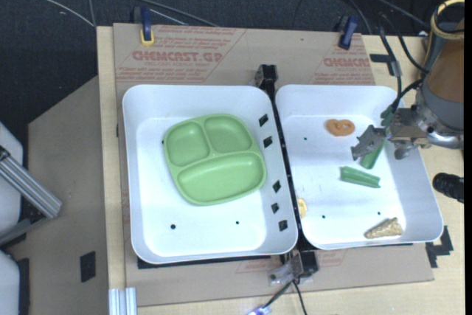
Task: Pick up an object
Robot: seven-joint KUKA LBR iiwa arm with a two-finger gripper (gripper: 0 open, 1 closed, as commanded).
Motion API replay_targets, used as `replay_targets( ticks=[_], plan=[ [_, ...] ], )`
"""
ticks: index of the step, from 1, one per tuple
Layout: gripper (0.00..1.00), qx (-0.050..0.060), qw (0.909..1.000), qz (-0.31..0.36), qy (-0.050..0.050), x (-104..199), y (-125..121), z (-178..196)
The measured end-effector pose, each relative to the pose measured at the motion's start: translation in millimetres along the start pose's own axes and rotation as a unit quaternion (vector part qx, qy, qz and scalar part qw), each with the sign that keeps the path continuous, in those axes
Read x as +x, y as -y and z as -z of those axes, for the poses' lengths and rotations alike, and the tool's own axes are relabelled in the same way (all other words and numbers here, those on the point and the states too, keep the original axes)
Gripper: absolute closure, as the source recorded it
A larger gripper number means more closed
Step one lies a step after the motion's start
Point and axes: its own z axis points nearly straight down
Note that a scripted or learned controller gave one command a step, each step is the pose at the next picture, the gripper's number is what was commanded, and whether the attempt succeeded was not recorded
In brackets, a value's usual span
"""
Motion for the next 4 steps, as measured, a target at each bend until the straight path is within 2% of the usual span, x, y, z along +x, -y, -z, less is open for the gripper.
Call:
replay_targets(
  ticks=[1,3,4],
  plan=[
    [0.00,-0.006,1.0000,0.002,0.001,0.3,-2.5,6.2],
    [0.00,-0.003,1.0000,0.001,0.000,-8.3,-1.9,-89.0],
    [0.00,-0.004,1.0000,0.001,0.000,-1.5,-8.1,-135.9]
  ],
)
